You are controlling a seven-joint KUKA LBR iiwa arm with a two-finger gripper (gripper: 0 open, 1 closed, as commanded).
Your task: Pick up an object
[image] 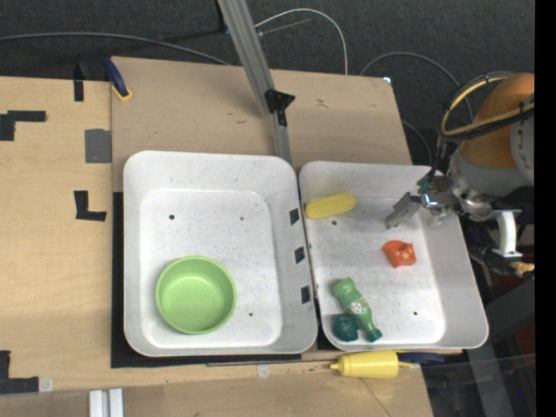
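The right bin (452,320) holds a yellow corn-like piece (330,205) near its back left. A small red object (399,253) lies near the middle, and a green bottle (356,307) with a teal piece (347,327) beside it lies at the front. My gripper (401,213) hangs over the right bin's back right part, just above and beyond the red object and apart from it. It sits right of the yellow piece.
A green bowl (195,294) sits in the front of the left bin (148,181). A yellow bottle (369,365) lies on the bench just outside the right bin's front rim. A grey pole (252,50) slants in from the back.
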